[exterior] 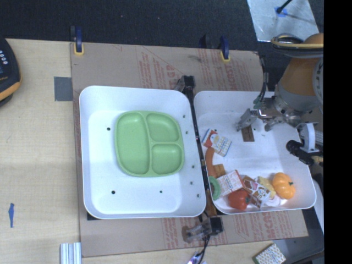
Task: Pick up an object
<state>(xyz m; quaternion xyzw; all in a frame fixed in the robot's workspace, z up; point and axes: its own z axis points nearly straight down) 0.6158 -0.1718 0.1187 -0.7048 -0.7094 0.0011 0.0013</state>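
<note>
nothing is lifted yet: the gripper hangs open and empty near the right bin's far edge, the orange toy untouched at its near right corner.

arm cut off at right edge; heaped items overlap, too small to identify

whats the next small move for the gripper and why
Probably shift toward the view's bottom and then lower. The gripper hangs over a bare part of the right bin, while the toys and the small pumpkin lie heaped by the bin's near edge, so nothing sits under it to grasp.
</note>
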